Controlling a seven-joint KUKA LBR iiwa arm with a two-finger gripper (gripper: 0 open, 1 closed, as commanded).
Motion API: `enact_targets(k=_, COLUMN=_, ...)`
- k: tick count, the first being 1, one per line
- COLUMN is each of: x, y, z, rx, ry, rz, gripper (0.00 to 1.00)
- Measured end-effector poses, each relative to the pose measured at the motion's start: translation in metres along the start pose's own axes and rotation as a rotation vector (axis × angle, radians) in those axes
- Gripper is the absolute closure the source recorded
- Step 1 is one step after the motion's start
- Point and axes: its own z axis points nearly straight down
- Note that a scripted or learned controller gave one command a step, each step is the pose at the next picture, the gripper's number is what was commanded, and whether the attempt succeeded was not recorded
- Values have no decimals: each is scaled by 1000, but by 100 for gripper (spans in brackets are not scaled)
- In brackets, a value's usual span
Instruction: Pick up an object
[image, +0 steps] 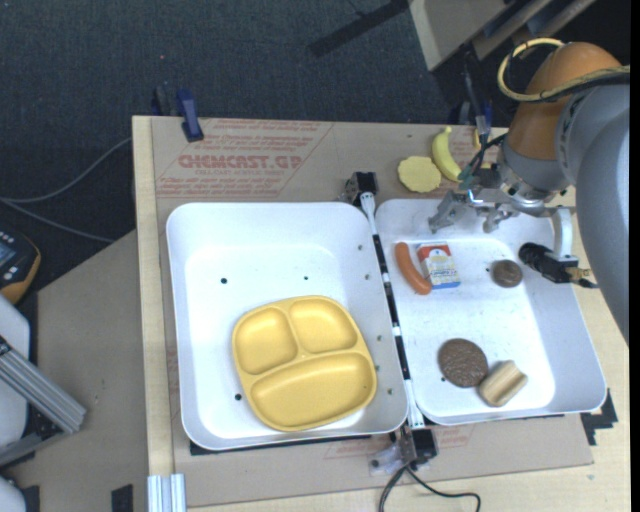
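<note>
My gripper (465, 219) hovers over the far edge of the right bin (560, 330), its fingers spread open with nothing between them. Just in front of it lie an orange-red sausage (412, 268) and a small white carton with a red top (439, 267). To their right rests a small brown cookie (506, 273). Near the bin's front sit a large brown cookie (463, 362) and a tan bread roll (502, 383), touching each other.
The left bin (200, 250) holds a yellow divided plate (302, 362). A banana (445, 153) and a round yellow piece (419, 174) lie on the bench behind the right bin, close to the gripper. A blue clamp (187, 114) sits at the board's far left edge.
</note>
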Motion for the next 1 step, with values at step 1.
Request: enact_targets(k=1, x=45, y=-30, z=42, rx=23, ry=6, rz=6, gripper=0)
